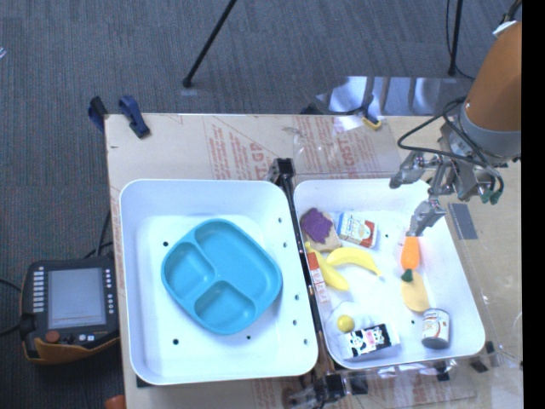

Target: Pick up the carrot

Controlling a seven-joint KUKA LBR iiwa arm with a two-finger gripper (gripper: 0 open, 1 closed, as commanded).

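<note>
Two white bins (136, 228) sit on the bench, and the carrot (411, 253) (orange, upright) lies right of centre in the right-hand one, just below the gripper (423, 217), whose opening I cannot tell.

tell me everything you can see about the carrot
The carrot is a small orange toy, plastic-looking, with a dark green stub at its lower end. It lies flat in the right bin, running roughly up-down in the view, just above a yellow-orange piece and right of the banana. The gripper hangs right above its upper end; contact cannot be judged.
</note>
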